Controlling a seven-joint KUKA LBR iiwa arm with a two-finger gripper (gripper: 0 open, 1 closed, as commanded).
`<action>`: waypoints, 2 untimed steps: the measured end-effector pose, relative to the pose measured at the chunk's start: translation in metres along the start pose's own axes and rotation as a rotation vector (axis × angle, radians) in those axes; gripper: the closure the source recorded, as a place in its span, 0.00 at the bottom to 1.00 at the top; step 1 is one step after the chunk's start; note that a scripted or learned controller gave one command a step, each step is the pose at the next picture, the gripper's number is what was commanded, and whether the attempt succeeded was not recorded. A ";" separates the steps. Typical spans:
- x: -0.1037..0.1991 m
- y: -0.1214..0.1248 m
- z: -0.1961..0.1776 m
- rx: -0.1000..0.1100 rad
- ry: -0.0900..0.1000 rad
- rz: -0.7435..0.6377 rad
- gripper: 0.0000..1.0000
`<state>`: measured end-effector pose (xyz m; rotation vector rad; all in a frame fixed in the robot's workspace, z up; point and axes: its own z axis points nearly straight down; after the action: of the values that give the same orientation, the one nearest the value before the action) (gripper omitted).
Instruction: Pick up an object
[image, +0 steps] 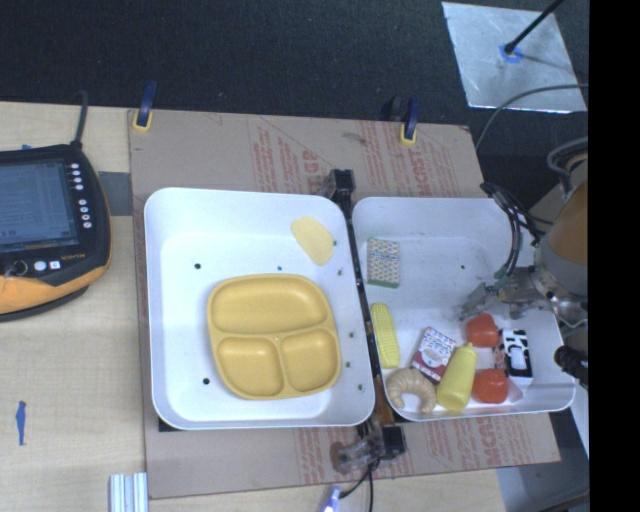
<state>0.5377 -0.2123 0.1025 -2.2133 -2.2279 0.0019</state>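
Near the right white bin's (440, 215) front edge lies a small yellow plastic bottle (457, 376), between croissant (414, 388) and red pieces. Likely light, stiff, slick; best pinched across its midsection. Gripper (508, 292) state: cannot tell.

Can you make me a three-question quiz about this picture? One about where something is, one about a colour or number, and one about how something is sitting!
1. Where is the divided plate?
A. left bin
B. right bin
C. on the tablet

2. What colour is the plate?
A. red
B. yellow
C. blue

3. How is the bottle sitting?
A. standing up
B. lying down
C. hanging from the claw

Answers:
1. A, it rests in the left bin.
2. B, it is all pale yellow.
3. B, it lies flat beside the croissant.
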 end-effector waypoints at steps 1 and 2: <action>-0.001 0.000 -0.010 0.000 -0.001 -0.002 1.00; -0.001 0.000 -0.010 0.000 -0.001 -0.002 0.00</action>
<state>0.5377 -0.2130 0.1128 -2.2112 -2.2309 0.0029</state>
